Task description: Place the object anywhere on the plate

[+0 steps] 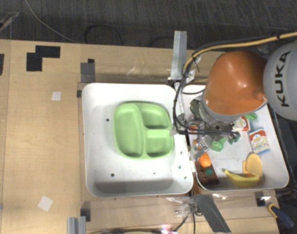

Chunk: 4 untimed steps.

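A light green plate (141,129) with three compartments lies in the left white bin (97,179). My gripper (207,139) hangs below the orange wrist band (234,84), low over the left part of the right bin (280,177). The wrist hides most of it. Right beside it lie a green object (218,144) and a small orange piece (204,160); I cannot tell whether either is touched. A brown block (208,175) sits below the orange piece. A yellow banana (242,178) lies near the bin's front edge.
A red-and-white carton (259,142) and a yellow-orange wedge (254,164) lie at the right of the right bin. Cables (179,106) hang from the wrist over the divider between the bins. A metal post (179,52) stands behind the bins.
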Motion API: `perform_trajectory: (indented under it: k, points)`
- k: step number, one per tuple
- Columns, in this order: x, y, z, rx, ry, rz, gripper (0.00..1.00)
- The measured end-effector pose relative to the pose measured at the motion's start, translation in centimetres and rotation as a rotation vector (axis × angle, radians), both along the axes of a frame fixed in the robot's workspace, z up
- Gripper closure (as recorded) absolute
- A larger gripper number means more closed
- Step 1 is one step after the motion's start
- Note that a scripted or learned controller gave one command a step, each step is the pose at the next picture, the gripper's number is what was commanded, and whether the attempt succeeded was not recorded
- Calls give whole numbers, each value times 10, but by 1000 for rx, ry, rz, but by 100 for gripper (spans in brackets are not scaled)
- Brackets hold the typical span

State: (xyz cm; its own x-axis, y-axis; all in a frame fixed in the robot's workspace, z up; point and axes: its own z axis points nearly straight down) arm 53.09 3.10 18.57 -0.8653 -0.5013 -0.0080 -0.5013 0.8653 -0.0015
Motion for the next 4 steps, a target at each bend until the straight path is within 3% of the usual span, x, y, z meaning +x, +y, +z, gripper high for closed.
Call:
perform_trajectory:
  k: [1, 2, 3, 4]
  points:
    - [3, 1, 12, 3, -9, -2, 100]
    - [55, 46, 0, 2, -1, 42, 100]
    - [21, -4, 57, -3, -6, 195, 100]
    - [-28, -60, 75, -6, -4, 206, 100]
